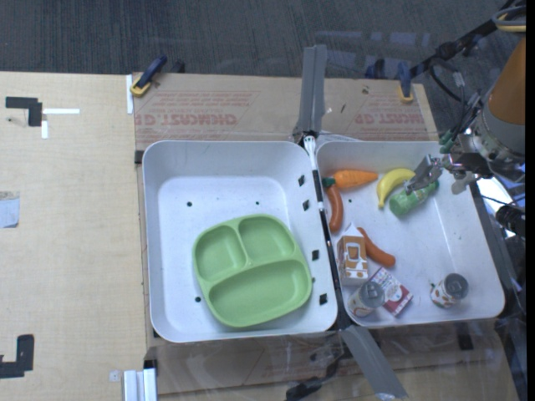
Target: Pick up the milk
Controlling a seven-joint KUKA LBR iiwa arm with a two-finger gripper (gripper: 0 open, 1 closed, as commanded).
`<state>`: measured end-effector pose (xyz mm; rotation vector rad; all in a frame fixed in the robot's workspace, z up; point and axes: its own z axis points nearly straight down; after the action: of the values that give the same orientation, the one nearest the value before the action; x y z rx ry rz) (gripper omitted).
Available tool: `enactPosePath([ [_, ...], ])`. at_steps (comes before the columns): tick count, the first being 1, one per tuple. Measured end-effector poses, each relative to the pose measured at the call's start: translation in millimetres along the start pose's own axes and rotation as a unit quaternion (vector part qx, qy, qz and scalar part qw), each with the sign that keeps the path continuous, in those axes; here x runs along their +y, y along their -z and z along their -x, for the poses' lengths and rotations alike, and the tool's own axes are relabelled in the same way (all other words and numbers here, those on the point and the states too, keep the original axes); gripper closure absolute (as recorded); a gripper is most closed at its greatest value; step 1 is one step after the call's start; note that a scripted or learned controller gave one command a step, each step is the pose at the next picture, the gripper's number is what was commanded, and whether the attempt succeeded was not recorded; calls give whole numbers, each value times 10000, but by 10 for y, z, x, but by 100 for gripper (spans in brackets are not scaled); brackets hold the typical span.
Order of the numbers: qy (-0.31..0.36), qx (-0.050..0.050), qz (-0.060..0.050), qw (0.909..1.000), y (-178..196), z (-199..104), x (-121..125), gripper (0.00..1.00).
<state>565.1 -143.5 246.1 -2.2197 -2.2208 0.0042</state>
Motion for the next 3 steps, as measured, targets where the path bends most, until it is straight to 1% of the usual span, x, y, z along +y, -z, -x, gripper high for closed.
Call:
enactPosePath([
  [1,970,1,9,9953,-69,384,-394,0],
  [2,2284,-3,15,9736,67,641,-869,0],
  [3,2684,6,8,9633,-1216,780,-876,0],
])
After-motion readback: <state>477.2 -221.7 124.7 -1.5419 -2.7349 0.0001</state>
